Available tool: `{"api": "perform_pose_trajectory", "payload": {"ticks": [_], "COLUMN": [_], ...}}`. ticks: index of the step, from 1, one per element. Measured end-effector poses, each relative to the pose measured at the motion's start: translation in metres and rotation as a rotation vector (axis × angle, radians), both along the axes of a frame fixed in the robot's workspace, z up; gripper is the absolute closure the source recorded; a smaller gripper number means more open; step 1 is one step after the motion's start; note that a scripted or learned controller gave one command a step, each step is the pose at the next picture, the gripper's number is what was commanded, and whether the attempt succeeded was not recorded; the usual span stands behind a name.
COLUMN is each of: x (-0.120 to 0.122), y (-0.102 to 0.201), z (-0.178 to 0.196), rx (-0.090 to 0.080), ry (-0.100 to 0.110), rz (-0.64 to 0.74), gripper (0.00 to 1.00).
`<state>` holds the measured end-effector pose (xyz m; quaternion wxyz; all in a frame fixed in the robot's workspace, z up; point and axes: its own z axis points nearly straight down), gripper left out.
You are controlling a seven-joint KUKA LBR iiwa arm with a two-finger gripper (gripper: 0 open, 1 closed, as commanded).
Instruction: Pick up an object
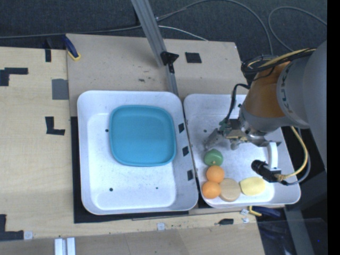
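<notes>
Camera view: the gripper (220,138) hangs low in the right bin (197,108), fingers spread and holding nothing. The green ball (213,156) sits just at its 6 o'clock, 2 oranges (213,181) beyond. Best to centre over the ball, then descend before closing

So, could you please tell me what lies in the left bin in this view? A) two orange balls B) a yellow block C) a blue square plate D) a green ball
C: the blue square plate lies flat in the left bin, while the green ball, orange balls and yellow block sit in the right bin.
</notes>
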<state>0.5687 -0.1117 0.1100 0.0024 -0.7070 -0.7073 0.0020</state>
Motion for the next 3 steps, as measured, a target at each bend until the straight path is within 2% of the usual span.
{"api": "perform_pose_trajectory", "payload": {"ticks": [1,3], "x": [0.002,0.010], "y": [0.000,-0.004], "z": [0.013,0.092], "rx": [0.000,-0.001], "ry": [-0.005,-0.008], "rz": [0.001,0.000], "gripper": [1.00,1.00]}}
